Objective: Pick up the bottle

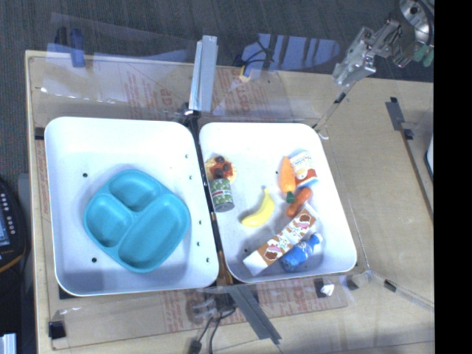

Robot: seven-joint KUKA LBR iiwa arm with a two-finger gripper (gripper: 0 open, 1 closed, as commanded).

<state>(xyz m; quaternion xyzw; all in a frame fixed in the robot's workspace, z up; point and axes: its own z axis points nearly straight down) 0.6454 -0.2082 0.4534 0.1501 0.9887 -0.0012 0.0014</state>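
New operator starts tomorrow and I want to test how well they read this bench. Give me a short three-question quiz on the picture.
1. True or false: the blue divided plate lies in the left bin.
2. Which thing lies nearest the wall between the two bins? A) the banana B) the small bottle C) the carrot
3. Fill in: the pincer is above the bench beyond the right bin's ____ corner.

Key: 1 true. 2 B. 3 far right (top right in the picture).
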